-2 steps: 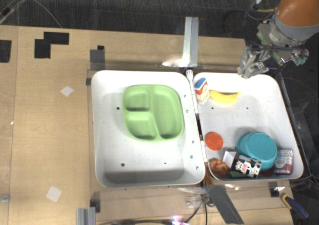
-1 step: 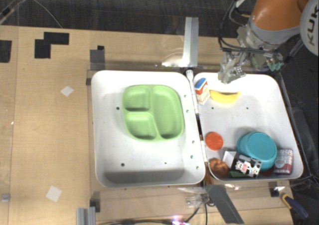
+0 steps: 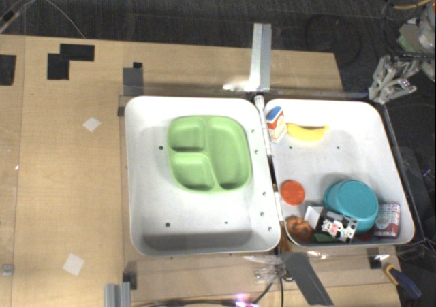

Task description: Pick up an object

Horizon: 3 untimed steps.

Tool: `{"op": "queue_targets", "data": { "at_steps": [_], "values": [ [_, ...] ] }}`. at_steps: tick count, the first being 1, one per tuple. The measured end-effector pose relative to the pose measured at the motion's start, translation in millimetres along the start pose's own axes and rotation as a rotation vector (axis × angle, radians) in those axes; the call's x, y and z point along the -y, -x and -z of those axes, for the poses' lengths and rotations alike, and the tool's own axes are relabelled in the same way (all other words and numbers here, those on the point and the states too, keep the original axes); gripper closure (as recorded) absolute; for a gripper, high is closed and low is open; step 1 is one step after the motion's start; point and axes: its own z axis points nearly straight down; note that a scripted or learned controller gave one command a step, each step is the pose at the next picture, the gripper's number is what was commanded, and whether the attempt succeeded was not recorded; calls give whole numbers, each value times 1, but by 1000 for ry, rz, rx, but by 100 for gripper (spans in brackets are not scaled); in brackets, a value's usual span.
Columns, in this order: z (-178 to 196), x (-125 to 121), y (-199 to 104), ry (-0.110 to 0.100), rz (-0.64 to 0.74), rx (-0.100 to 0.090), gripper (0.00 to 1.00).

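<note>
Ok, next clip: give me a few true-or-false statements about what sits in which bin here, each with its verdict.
1. The green divided tray lies in the left bin. True.
2. The banana lies in the left bin. False: it is in the right bin, near its far wall.
3. The teal bowl is in the right bin. True.
4. The orange disc sits on the green tray. False: it rests on the right bin's floor.
5. The end effector is beyond the right bin's far corner. True.
</note>
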Motion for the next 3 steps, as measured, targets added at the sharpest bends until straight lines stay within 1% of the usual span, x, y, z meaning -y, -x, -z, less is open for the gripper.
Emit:
{"op": "queue_targets", "data": {
  "at_steps": [1, 2, 3],
  "values": [
    [-41, -83, 0, 11, -31, -3, 100],
    [-92, -197, 28, 14, -64, -4, 100],
    [-92, -171, 58, 8, -89, -1, 100]
  ]
}}
